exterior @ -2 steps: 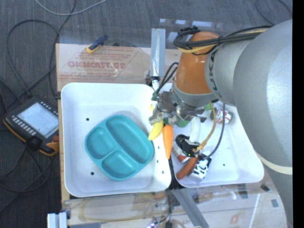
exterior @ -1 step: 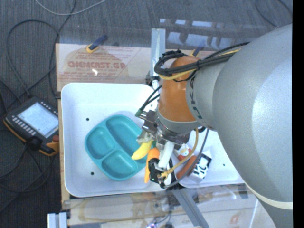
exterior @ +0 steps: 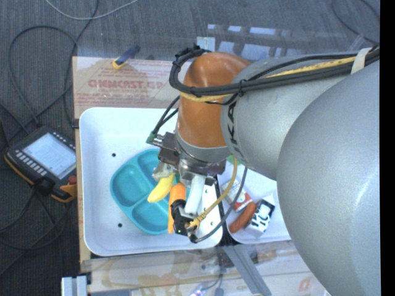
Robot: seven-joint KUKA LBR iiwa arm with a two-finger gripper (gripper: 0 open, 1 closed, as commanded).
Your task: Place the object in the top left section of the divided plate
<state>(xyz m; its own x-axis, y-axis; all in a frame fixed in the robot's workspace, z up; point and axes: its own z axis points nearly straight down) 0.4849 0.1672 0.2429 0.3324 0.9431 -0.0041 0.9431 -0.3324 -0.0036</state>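
Note:
A teal divided plate (exterior: 134, 189) lies in the left white bin (exterior: 99, 165), its right part hidden under the arm. My gripper (exterior: 176, 193) hangs over the plate's right edge, below the orange wrist band (exterior: 207, 103). A yellow banana-shaped object (exterior: 159, 190) sits right at the gripper, over the plate's right side. Beside it is an orange carrot-like piece (exterior: 176, 195). The wrist hides whether either one is held or just resting on the plate.
The right bin (exterior: 271, 230) holds a brown sausage-shaped toy (exterior: 242, 214), a black-and-white item (exterior: 263, 216) and a red-and-white piece (exterior: 241, 200). A teach pendant (exterior: 43, 159) lies on the floor at left. Cardboard (exterior: 123, 85) lies behind the bins. Cables trail from the wrist.

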